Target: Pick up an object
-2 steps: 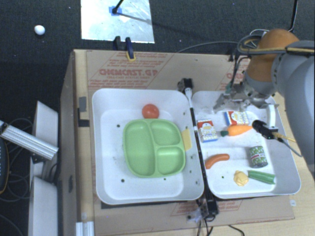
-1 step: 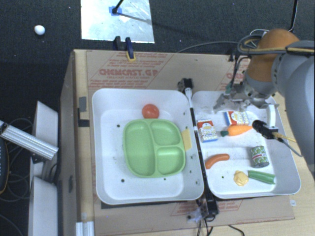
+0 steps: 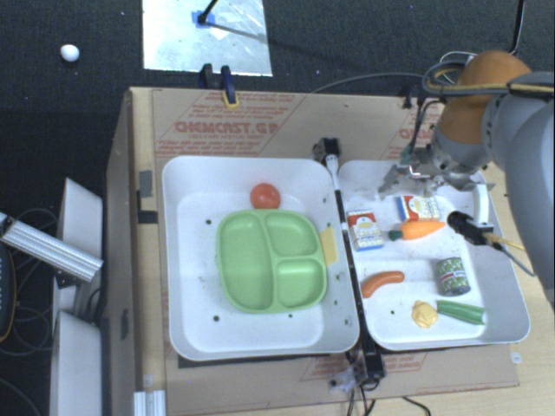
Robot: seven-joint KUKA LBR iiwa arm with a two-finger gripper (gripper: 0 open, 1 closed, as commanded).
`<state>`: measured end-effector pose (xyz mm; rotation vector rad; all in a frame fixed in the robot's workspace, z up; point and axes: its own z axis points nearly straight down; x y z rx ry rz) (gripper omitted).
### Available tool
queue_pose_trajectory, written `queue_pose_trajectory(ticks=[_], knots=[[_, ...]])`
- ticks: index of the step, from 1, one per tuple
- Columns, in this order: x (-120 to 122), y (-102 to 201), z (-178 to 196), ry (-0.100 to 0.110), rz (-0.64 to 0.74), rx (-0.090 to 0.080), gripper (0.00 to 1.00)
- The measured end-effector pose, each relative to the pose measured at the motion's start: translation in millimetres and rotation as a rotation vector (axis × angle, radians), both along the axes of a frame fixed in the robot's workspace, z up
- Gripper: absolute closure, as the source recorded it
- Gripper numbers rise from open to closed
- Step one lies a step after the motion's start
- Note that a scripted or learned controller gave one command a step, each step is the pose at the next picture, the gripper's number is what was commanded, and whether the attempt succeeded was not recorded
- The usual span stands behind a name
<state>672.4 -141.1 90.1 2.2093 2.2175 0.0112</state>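
The gripper (image 3: 414, 177) hangs over the far part of the right-hand shallow white bin (image 3: 512, 306), at the end of the grey arm (image 3: 520, 137) that reaches in from the right. From this slant I cannot tell whether it is clenched or released. Just on the near side of it lies a flat red, white and blue packet (image 3: 422, 206), and touching that packet's near edge is an orange toy carrot (image 3: 421, 229). To the left of the carrot, close to the bin's left wall, lies a small red and white carton (image 3: 364, 230). Nearer the camera in the same bin are an orange-red toy sausage (image 3: 381, 282), a small can with a green label (image 3: 451, 276), a little yellow toy (image 3: 424, 314) and, just beside that toy, a long green toy vegetable (image 3: 460, 312). The left-hand shallow white bin (image 3: 195, 258) bears a pale green divided plastic plate (image 3: 270, 260). A red-orange ball (image 3: 265, 196) sits just beyond the plate's far rim, and a small yellow piece (image 3: 329, 245) lies against the plate's right edge. Both bins rest on a brown cardboard sheet (image 3: 225, 128).
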Motion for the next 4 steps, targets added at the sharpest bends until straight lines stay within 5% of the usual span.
queue_pose_trajectory(ticks=[2, 3, 4], knots=[[-0.3, 23.6, -0.2, -0.001, 0.002, -0.003, 0.00], [-32.7, 27.8, 0.5, -0.003, -0.001, -0.002, 0.00], [-3.1, 6.7, -5.0, 0.010, 0.000, 0.002, 0.00]])
